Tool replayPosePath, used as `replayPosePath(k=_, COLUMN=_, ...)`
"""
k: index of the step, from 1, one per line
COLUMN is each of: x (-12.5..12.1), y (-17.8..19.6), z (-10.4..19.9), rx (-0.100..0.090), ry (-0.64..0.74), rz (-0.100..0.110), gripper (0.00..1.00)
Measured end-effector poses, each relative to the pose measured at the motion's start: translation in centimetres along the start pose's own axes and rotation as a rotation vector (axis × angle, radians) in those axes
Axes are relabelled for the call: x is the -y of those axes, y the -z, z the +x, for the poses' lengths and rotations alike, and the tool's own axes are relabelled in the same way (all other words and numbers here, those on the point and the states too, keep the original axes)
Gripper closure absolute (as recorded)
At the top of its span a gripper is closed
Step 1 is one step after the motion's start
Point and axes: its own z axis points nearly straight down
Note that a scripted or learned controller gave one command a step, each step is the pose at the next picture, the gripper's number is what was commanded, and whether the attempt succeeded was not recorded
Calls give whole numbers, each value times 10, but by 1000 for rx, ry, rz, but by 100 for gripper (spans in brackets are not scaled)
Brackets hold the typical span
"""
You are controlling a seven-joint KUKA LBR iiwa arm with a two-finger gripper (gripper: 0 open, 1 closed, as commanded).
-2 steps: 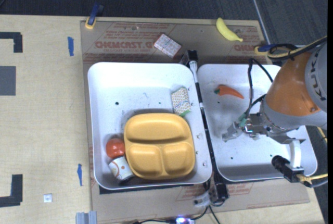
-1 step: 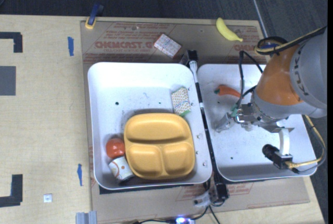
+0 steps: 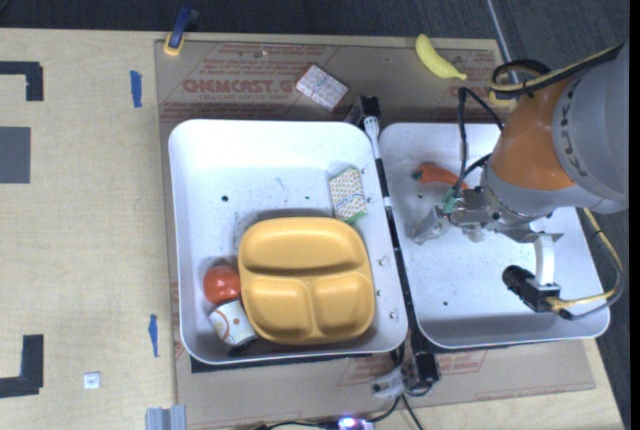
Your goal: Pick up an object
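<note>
**My fingers low in the right bin, beside the orange piece**

My fingers (image 3: 428,226) reach down toward the floor of the right bin (image 3: 500,313), pointing toward its left wall. I cannot tell from this slant whether they are spread or closed; the tips are a small grey blur against the white, and nothing shows plainly between them.

Just up and a little right of the tips lies a small orange object (image 3: 437,174), apart from them and resting on the bin floor near the upper left part of that bin. It is the nearest loose thing to me.

Behind the tips my wrist rises into the orange band (image 3: 528,153) and the grey arm (image 3: 600,133), which comes in from the right over the bin. Black cables loop around the wrist, and a black piece with a yellow lead hangs over the bin's lower right.

In the left bin (image 3: 190,218) sits a large yellow divided tray (image 3: 305,278), with a red ball (image 3: 220,282) and a white-and-orange item (image 3: 232,322) touching its left side, and a patterned packet (image 3: 347,193) just above it.

On the surface beyond the bins lie a yellow banana (image 3: 438,58), a small printed card (image 3: 321,86) and a blue and yellow clip (image 3: 180,28)
</note>
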Motion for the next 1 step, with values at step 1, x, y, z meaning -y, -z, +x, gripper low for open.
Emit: replayPosePath(k=1, x=-64, y=0, z=2, rx=0, ry=2, rz=0, gripper=0)
